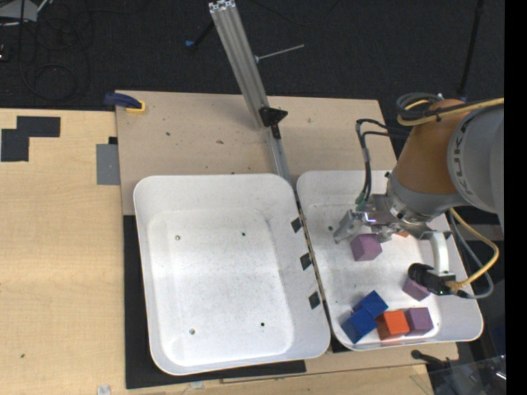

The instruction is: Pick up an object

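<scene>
The gripper [365, 223] is lowered over the right bin [329, 196]; whether it is open or closed cannot be told. A purple block [366, 247] lies just at its five o'clock (apparently ungrasped). Lifting remains undone.

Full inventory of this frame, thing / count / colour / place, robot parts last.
Bins: 2, white, side by side on the bench; left bin, right bin.
Purple blocks: 3, all in the right bin; one right under the gripper, one near the right rim, one in the front right corner.
Blue block: 1, blue, front of the right bin.
Orange block: 1, orange, between the blue block and the corner purple one.
Aluminium bar: 1, silver, slanting up from behind the bins.
Bench: 1, light wood.
Arm: 1, grey with orange band, reaching in over the right bin.
Gripper: 1, over the right bin; jaw state unclear.
</scene>
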Action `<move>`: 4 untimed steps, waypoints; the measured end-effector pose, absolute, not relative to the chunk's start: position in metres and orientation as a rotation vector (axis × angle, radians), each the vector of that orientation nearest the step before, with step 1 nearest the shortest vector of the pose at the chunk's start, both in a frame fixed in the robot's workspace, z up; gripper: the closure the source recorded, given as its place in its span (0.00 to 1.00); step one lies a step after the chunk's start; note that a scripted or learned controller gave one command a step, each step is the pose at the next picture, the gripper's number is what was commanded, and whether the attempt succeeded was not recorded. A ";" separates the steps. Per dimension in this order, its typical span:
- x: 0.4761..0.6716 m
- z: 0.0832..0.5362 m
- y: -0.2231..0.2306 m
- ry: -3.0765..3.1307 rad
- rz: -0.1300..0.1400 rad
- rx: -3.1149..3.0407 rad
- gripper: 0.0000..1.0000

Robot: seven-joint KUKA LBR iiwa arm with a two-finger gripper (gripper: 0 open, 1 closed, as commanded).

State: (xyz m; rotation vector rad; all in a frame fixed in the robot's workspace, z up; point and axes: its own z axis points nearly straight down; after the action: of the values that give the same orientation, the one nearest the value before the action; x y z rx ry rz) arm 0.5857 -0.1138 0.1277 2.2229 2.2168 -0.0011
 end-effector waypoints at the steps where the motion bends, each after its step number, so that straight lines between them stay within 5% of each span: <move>1: 0.592 0.123 -0.119 2.194 0.016 2.211 0.00; 2: 0.592 0.132 -0.117 2.192 0.021 2.219 1.00; 4: 0.593 0.247 -0.116 2.220 0.003 2.219 1.00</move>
State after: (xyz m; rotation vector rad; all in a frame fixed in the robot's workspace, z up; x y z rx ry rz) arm 0.5928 -0.1158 0.2469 2.2188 2.2201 0.0030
